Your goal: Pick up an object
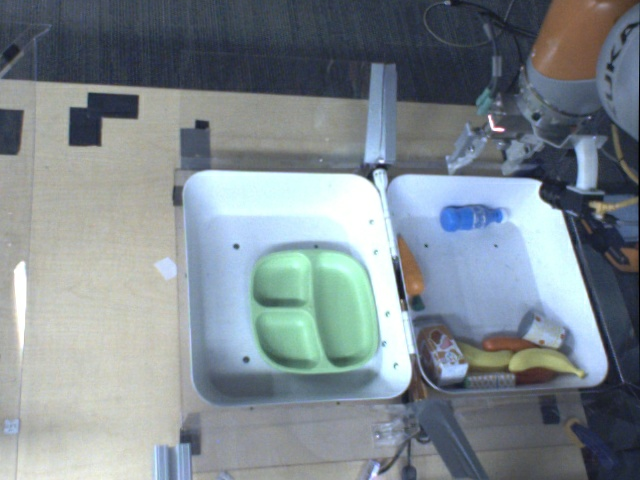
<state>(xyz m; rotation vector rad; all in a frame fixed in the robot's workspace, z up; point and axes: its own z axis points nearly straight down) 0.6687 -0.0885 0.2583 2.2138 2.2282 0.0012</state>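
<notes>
Hand: we see the hand (487, 148) hanging above the far rim of the right bin (560, 208), its pale fingers spread wide apart with nothing between them.
Arm: we follow the grey arm with its orange band (575, 18) up from the hand towards the upper right, cables looping beside it.
Blue bottle: we find the blue bottle (472, 217) lying on its side in the far part of the right bin, near the hand and below it in the view.
Carrot: an orange carrot-shaped piece (410, 269) lies along the right bin's left wall.
Near corner of the right bin: we count a small round can (443, 353), a yellow banana (545, 362), a red-orange piece (508, 344) touching the banana, and a small white cup (544, 329) tipped on its side; they crowd together.
Left bin: the left bin (230, 228) sits just beside the right bin and holds a green divided plate (315, 308) with three compartments.
Tabletop: the wooden tabletop (90, 268) carries both bins, with black marks (100, 116) well apart from the left bin.
</notes>
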